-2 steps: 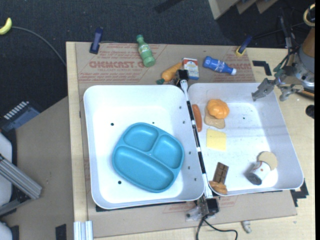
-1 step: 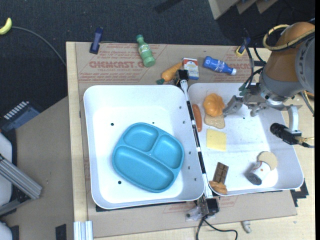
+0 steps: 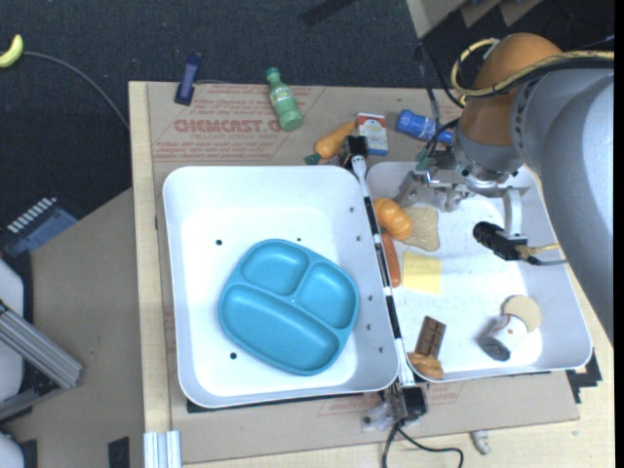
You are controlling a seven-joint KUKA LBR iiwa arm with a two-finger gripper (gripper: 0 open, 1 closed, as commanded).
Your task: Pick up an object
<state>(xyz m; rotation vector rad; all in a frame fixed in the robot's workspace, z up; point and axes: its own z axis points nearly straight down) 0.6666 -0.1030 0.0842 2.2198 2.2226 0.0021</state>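
Grey arm reached in from the right and bent down over the far end of the right bin. Claw sat low at that bin's far left corner; couldn't tell if it was released or clenched, and nothing visibly in it. Left bin carried just a blue divided plate, flat, toward the near edge, probably left there as a drop spot.

Right bin had the small toys spread loose, likely so a grab had room. Likely target, my guess: the tan bread slice, flat on the floor just near-side of the claw, pale, speckled, thin, so low to grip. An orange lump touched its left side, against the bin's left wall. A yellow square lay flat just nearer than the bread. A round grey-and-tan piece sat toward the near right corner, a brown chocolate bar by the near left corner.

On the bench, beyond the bins' far edges, a green bottle lay on its side, out of play.
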